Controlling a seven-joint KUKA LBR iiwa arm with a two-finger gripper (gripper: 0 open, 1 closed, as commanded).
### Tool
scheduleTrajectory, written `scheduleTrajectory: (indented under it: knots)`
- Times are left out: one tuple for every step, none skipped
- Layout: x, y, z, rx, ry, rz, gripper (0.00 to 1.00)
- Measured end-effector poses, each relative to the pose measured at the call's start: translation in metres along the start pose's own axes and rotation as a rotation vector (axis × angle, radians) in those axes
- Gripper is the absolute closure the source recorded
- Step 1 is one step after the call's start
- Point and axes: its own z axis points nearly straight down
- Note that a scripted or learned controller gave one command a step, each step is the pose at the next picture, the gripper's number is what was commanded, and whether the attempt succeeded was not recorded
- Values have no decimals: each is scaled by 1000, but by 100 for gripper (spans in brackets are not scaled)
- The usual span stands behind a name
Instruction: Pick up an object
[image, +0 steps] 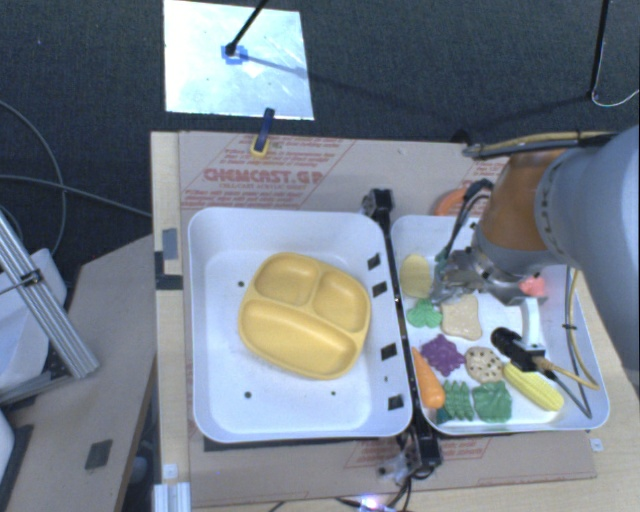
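Dark carpet surrounds the tabletop (290, 170); two white bins sit side by side on it. Left bin (215, 300) holds a yellow divided plate (305, 312), set at a slant. Right bin (425, 240) holds toy food: yellow piece (415, 273), green leaf (424, 315), beige slice (462, 318), purple grapes (441, 353), cookie (483, 364), carrot (428, 378), corn cob (532, 386). Arm reaches in from the right; hand (452, 283) is low over the right bin's far half, between the yellow piece and the beige slice; whether it is released or clenched cannot be told; nothing seen in its grasp.
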Motion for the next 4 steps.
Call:
scheduleTrajectory:
  knots:
    - [-17, -75, -1, -5, -1, 6, 100]
    - [-1, -76, -1, -8, -5, 2, 100]
    - [-1, -75, -12, -11, -4, 3, 100]
    - [-1, -74, -22, -12, -4, 2, 100]
